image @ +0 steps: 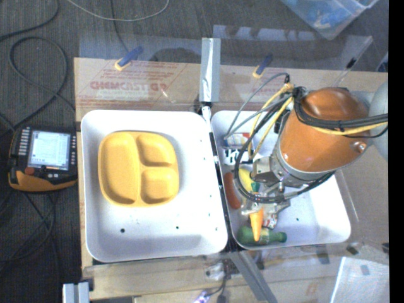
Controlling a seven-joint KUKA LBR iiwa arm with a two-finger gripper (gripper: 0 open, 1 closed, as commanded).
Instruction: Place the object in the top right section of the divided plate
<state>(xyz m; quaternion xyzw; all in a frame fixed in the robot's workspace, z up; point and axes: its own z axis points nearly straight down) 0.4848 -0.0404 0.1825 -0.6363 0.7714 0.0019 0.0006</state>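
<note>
Right white bin (328,223), gripper (264,208) low, grip unclear, orange carrot (255,223) lengthwise toward near rim, yellow divided plate (139,167).

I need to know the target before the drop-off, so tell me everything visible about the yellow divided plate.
The divided plate is yellow, looks like plastic, and is squarish with rounded corners. Raised ridges split it into three sections: one long section along the left and two smaller ones on the right, top and bottom. It lies flat, face up, in the left bin, resting on the white floor. Nothing lies in its sections.
</note>
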